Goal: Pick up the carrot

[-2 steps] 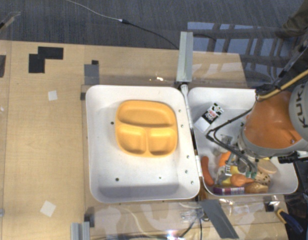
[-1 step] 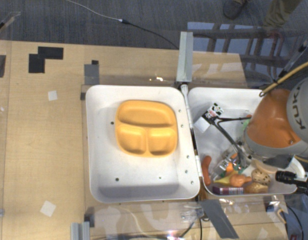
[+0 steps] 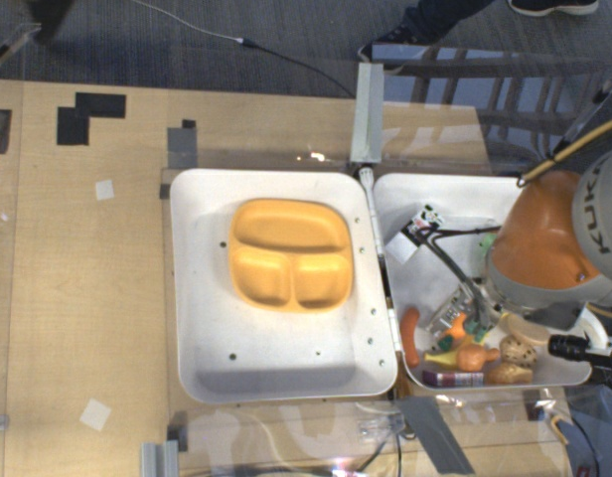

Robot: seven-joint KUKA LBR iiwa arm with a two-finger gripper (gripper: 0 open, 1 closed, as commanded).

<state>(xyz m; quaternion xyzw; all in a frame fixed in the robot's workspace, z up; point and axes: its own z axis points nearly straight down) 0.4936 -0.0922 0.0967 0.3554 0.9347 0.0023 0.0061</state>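
In the right bin [image 3: 440,199], a pile of toy food lies against the front wall. The carrot [image 3: 457,327] looks like the small orange piece with a green end in that pile; it is partly hidden by the gripper. My gripper [image 3: 453,315] reaches down into the pile right over the carrot, below the orange wrist band [image 3: 544,235]. I cannot make out whether anything is held.
A red-orange sausage-shaped piece [image 3: 410,334], a round orange piece [image 3: 472,358], a tan piece [image 3: 512,370] and a yellow piece [image 3: 440,362] crowd around the carrot. The left bin [image 3: 202,296] holds a yellow divided plate [image 3: 291,251]. A cable [image 3: 445,256] runs across the right bin.
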